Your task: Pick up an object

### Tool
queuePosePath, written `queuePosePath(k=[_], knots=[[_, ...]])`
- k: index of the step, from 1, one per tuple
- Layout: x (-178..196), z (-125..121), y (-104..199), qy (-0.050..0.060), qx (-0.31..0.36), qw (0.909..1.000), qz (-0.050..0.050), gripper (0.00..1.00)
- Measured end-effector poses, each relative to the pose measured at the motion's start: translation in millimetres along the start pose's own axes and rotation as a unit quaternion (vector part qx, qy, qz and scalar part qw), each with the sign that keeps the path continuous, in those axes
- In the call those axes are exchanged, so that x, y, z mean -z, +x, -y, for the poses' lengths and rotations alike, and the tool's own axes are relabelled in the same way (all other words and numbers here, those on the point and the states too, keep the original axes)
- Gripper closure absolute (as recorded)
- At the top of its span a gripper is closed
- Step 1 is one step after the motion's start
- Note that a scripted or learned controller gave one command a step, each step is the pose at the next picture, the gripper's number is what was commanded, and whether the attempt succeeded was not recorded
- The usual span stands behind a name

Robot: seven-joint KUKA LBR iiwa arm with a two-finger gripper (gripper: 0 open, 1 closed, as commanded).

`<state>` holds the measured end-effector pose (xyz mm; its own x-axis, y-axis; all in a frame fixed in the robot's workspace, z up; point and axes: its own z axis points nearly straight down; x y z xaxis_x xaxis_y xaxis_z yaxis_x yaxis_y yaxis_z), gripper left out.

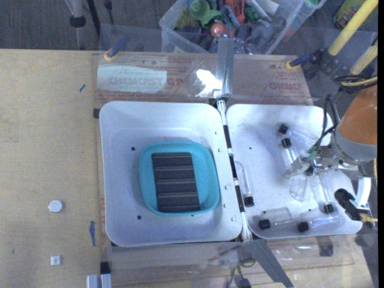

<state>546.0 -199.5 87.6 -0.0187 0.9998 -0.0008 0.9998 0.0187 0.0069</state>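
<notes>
Two white bins are borne by the surface; clear vials are seen just beneath the hand, its state untellable.

counts, taken from the divider between the bins

left of it: one white bin, one teal tray. right of it: one white bin, several clear black-capped vials, exact number unclear.

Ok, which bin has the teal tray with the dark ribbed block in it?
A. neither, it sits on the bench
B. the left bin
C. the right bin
B: the teal tray lies in the left bin, while the right bin holds clear tubes with black caps.
</notes>
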Motion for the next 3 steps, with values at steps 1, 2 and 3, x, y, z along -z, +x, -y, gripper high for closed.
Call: queuePosePath(k=[1, 2, 3], knots=[[11.1, -1.2, -1.3, -0.002, -0.001, 1.0000, 0.001, 1.00], [39.8, -50.3, 61.0, 0.003, -0.047, 0.9989, 0.000, 1.00], [100.0, -95.9, 99.8, 0.003, -0.066, 0.9978, 0.001, 1.00]])
